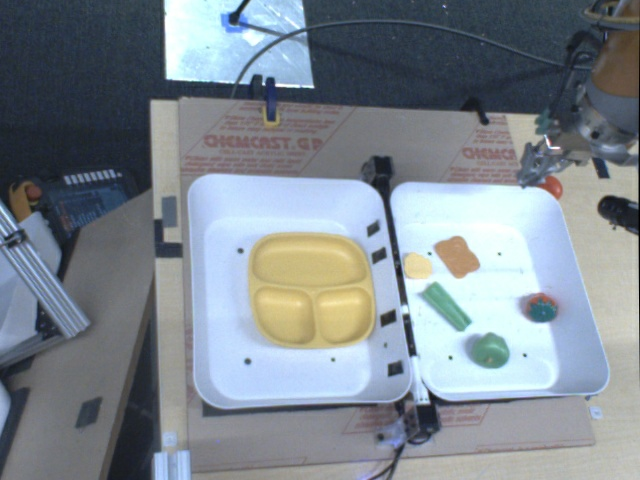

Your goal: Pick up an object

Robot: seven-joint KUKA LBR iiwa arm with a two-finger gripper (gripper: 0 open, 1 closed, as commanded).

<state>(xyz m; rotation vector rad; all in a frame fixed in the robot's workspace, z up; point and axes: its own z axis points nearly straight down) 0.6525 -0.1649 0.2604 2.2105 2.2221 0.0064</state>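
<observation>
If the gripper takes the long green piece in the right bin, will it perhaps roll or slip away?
The long green piece looks like a smooth, rounded stick lying flat on the right bin, so it may roll sideways if pushed across its length. Its surface seems glossy, so it could slip between the fingers. It appears rigid and probably light, like a plastic toy.

White bins (285, 193) glossy plastic; yellow tray (308, 288) smooth matt plastic.

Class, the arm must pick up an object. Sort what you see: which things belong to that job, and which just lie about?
Job: gripper; right bin with orange piece, yellow disc, green stick, green lump, teal-red ball.

Lying about: yellow tray in left bin; foil sheet; blue clamp.
</observation>
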